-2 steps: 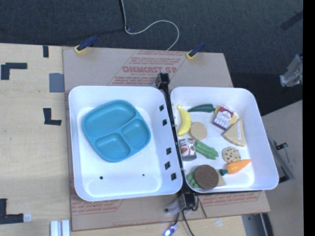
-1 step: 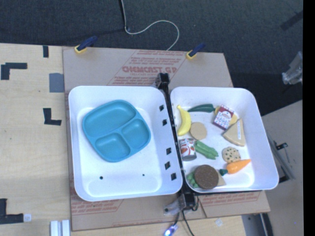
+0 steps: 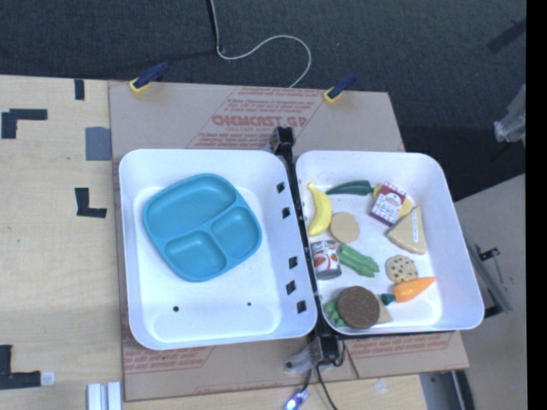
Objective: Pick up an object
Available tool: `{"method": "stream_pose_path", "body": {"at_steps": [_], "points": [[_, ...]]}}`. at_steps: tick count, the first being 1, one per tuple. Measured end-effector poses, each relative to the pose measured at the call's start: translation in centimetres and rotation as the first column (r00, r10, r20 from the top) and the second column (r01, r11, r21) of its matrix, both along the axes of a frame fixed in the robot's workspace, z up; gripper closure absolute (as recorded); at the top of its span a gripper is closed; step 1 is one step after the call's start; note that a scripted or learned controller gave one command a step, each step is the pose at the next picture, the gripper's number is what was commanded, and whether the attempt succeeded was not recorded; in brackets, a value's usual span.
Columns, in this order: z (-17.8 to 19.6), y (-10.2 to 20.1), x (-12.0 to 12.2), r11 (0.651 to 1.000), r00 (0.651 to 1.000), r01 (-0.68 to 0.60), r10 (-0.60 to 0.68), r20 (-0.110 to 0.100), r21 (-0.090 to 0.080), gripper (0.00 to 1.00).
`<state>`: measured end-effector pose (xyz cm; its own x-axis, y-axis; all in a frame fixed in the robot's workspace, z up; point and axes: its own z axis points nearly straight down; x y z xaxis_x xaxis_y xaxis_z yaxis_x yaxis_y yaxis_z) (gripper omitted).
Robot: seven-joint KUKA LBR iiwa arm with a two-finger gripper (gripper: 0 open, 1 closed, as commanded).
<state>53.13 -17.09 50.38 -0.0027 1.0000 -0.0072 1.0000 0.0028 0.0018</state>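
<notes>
- the worktop (image 3: pixel 51 254) is pale wood, spanning the frame's lower two thirds, with a cardboard sheet (image 3: pixel 248 118) clamped on it under both bins.
- the left bin (image 3: pixel 205 319), at frame centre-left, carries a blue divided plate (image 3: pixel 202 225) in its upper left part.
- the right bin (image 3: pixel 449 254), at centre-right and touching the left one along a black seam, holds all the toy food, so any pickable object lies here.
- in it, from bigger to smaller: a yellow banana (image 3: pixel 319 208) by the seam near the top; a brown burger patty (image 3: pixel 357 307) at the bottom; a cheese wedge (image 3: pixel 409 231) at the right; a green pea pod (image 3: pixel 358 260) in the middle; an orange carrot (image 3: pixel 414 288) at lower right; a small can (image 3: pixel 326 259) beside the seam; a red-and-white carton (image 3: pixel 387 203); a tan round cracker (image 3: pixel 345 227); a cookie (image 3: pixel 400 268); a dark green pepper (image 3: pixel 349 188) along the top.
- step in hand, as i judge it: the very start, with nothing lifted and the pieces lying settled.
- the next move calls for choosing a piece with free sides; the carrot or banana look easiest, while the patty sits crowded against something green.
- the hand: i cannot tell whether it is open or closed, nor what it touches.
</notes>
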Motion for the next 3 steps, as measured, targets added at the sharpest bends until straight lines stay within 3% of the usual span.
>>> {"method": "stream_pose_path", "body": {"at_steps": [3], "points": [[3.0,0.1,0.1,1.000,1.000,-0.002,0.002,0.002,-0.004,1.00]]}}
